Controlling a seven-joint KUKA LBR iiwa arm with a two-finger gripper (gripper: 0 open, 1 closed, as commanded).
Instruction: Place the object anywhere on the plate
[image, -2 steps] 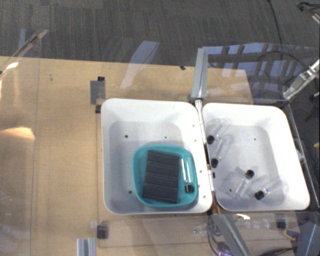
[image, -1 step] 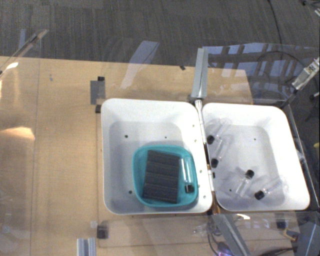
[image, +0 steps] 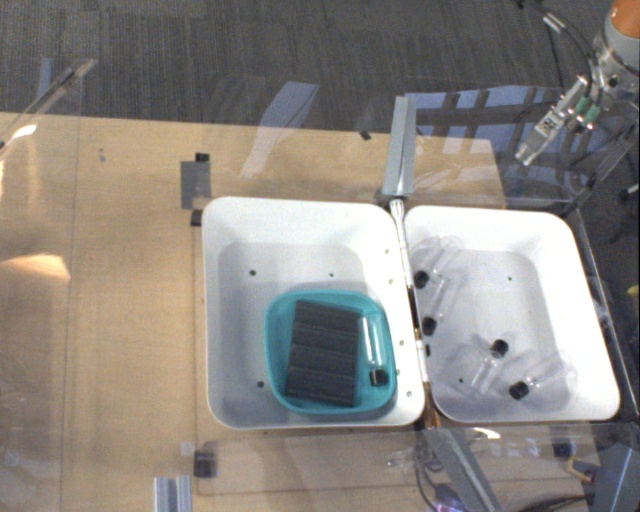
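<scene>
1. Landmark: the teal plate (image: 325, 352) rests in the lower part of the left bin (image: 300, 225) on the worktop (image: 110, 300). A dark ribbed block (image: 322, 352) covers most of the plate's middle.

2. Task's thing: a clear vial with a black cap (image: 375, 350) lies on the plate's right side, just beside the ribbed block and inside the plate's right rim. Its long axis runs nearly up and down the view, cap toward the lower edge. Judged from this position, the vial already lies on the plate, so the placement appears done.

3. Other vials: several more clear vials with black caps (image: 495, 360) lie scattered in the right bin (image: 560, 235), to the right of the plate, some near the wall shared by the two bins.

4. Pincer: the pincer (image: 560, 110) hangs far above and to the right of the plate, beyond the far corner of the right bin. Nothing is seen between its tips; whether it is released or clenched cannot be told at this size.

5. Governing relation: the vial on the plate lies well apart from the pincer, down and to the left of it, with the whole right bin between. The loose vials in the right bin are nearer the pincer than the plate is.
</scene>
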